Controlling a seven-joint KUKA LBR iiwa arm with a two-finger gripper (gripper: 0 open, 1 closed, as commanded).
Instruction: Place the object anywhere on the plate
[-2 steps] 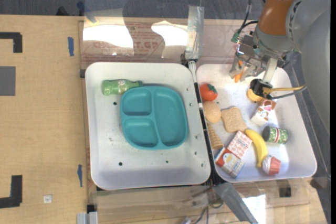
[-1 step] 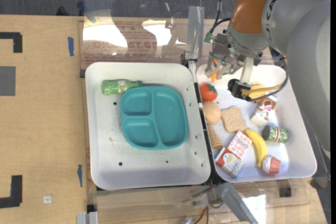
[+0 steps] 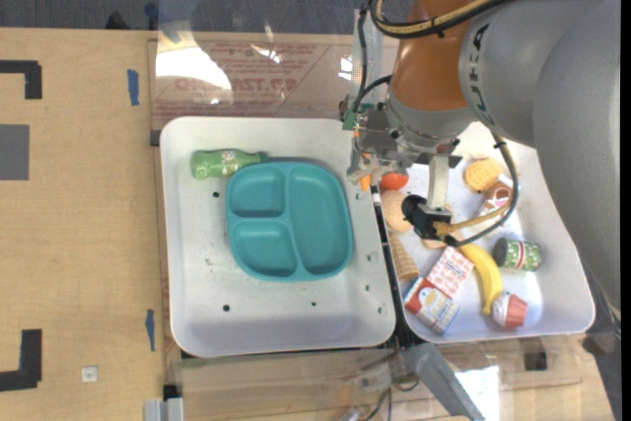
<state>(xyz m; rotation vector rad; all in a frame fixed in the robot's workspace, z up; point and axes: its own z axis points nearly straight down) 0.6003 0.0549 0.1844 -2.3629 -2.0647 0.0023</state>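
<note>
A green bottle (image 3: 225, 162) lies on its side in the left bin (image 3: 187, 311), near the far wall. In the right bin (image 3: 567, 296) are a banana (image 3: 482, 272), a red and white carton (image 3: 440, 288), a green can (image 3: 518, 254), a waffle cone (image 3: 405, 254) and a yellow biscuit-like piece (image 3: 481, 175). Blue tape strips (image 3: 132, 86) mark the wooden worktop (image 3: 74, 242).

Bright, even overhead light — white glare on plastic sheet (image 3: 232, 74) (top centre); focus soft.

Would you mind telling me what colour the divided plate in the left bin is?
The plate is teal, a blue-green, seen plainly in the camera view.
</note>
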